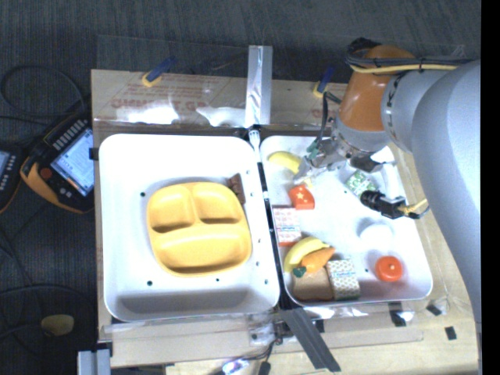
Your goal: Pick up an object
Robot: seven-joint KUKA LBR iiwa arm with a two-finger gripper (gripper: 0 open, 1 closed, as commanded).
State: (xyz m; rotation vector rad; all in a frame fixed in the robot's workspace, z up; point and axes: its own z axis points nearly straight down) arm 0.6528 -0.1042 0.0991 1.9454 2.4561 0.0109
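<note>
A small red-orange object [303,198] lies in the upper part of the right bin [414,283], just below-left of the pincer [322,156], with a yellow piece [284,161] nearby. This looks like the approach step; next it needs a descent onto a target. Whether the pincer is apart or together, I cannot tell.

A robot lab: grey arm [437,123] over two white bins [117,209] of toy food, pendant [66,166] and cables on carpet at left
</note>
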